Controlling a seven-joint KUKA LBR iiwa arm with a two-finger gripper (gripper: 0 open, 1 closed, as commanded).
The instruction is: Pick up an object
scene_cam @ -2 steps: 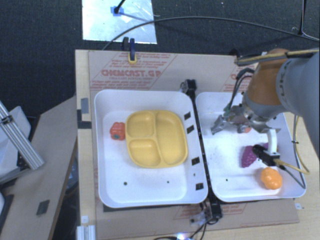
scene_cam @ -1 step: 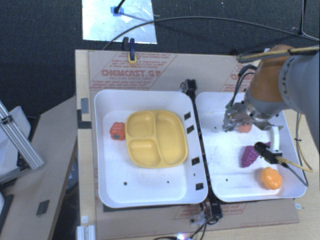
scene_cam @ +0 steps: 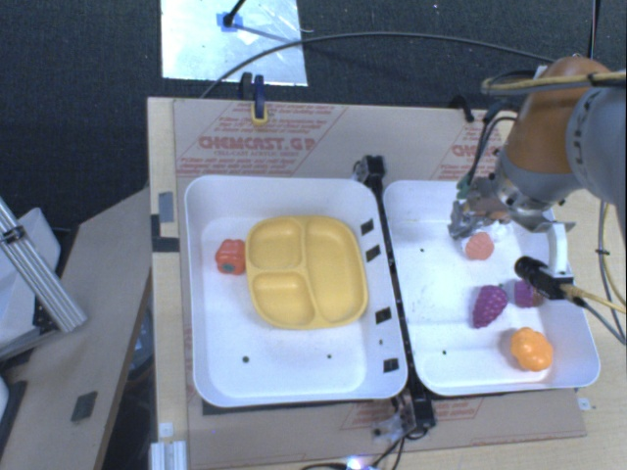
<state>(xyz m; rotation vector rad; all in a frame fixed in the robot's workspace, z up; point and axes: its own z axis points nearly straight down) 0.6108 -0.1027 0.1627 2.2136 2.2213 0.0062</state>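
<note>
Just below my gripper (scene_cam: 468,225) lies the small pink object (scene_cam: 479,248), not lifted yet, so the pick remains undone, and whether my hand has closed I cannot tell.

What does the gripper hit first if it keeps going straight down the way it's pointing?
Most likely the pink object. The gripper points down into the right bin and sits just above and left of that piece. Depth is unclear from this slanted view, so it could instead meet the bin floor right beside it.
</note>
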